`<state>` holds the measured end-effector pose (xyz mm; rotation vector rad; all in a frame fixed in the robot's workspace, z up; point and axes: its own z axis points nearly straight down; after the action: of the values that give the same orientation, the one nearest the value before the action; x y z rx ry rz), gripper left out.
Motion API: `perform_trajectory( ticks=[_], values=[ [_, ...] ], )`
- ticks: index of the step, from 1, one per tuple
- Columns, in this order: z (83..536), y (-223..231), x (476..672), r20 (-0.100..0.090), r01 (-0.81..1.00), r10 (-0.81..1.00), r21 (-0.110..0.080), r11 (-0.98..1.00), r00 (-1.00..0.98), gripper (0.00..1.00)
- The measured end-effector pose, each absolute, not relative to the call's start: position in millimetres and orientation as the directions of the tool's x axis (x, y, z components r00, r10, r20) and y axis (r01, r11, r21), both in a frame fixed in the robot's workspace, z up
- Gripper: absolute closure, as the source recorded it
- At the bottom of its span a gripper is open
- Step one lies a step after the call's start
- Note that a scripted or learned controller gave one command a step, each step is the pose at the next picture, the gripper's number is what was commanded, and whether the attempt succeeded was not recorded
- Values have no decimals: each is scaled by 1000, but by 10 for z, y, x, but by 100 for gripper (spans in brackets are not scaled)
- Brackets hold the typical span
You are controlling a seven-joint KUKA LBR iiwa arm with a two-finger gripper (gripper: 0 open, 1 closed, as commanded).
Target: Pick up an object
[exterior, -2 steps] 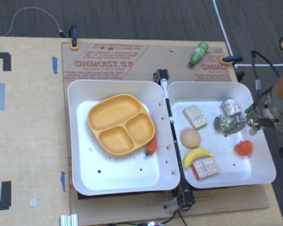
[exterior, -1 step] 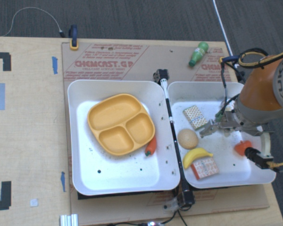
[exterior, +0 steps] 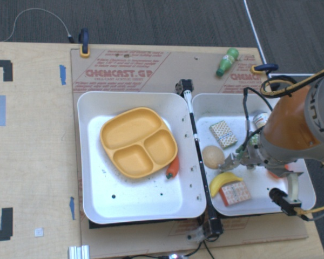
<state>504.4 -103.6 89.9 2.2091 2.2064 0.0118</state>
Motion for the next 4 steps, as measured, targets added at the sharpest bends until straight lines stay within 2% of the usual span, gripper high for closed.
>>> perform_trajectory(
  ticks=[1,3,4],
  values=[
    [900,-942,4853,-8,1000,1000,22,-1,1,0],
    [900,-945,4853,-8,1000,1000,22,0,0,0],
    [1014,-989,4867,-18,1000,1000,30,-4,5,100]
  ],
)
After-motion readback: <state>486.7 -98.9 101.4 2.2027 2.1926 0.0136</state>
